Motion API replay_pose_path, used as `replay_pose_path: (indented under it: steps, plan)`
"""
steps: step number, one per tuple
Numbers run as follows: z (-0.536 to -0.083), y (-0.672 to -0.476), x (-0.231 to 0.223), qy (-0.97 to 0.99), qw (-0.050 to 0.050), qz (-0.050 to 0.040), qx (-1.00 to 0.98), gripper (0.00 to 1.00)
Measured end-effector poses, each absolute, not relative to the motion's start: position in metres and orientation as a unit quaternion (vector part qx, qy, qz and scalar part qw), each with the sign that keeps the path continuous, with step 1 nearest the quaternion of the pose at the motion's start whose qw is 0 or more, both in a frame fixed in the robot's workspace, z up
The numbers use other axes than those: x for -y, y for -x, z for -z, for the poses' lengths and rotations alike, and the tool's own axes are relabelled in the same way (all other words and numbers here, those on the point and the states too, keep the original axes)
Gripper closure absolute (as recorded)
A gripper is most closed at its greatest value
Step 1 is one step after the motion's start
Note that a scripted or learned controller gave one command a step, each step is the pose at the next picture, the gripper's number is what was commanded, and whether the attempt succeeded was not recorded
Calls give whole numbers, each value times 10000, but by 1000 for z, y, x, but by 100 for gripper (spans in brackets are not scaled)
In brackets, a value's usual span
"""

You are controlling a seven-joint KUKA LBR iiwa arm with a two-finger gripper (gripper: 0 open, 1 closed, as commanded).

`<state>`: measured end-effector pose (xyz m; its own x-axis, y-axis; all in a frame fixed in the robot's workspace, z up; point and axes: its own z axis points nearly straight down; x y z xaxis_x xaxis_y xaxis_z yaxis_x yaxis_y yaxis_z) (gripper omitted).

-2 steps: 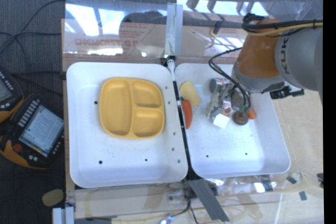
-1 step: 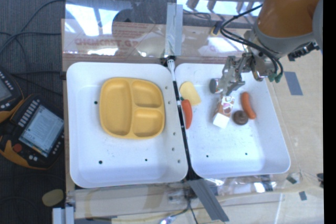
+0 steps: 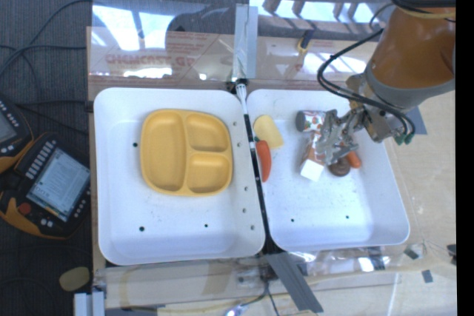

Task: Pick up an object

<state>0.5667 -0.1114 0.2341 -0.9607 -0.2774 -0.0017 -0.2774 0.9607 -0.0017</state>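
Clutter in the right shallow white bin (image 3: 385, 226) is where I have the grey two-finger gripper (image 3: 335, 146) lowered, because the small things lie there together: a white cube (image 3: 312, 170), a brown round piece (image 3: 340, 169), a small orange piece (image 3: 355, 160) and a printed packet (image 3: 311, 120). I cannot tell how the jaws stand. Near the divider lie a pale yellow wedge (image 3: 269, 132) and an orange carrot-like stick (image 3: 264, 159), apart from the gripper. The yellow divided plastic plate (image 3: 185, 152) rests in the left white bin (image 3: 118, 233).
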Motion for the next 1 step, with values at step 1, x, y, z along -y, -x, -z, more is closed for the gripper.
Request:
replay_pose_path:
  steps: [1]
  plan:
    - [-232, -547, 102, 3094, 14, 2, -9509, 100]
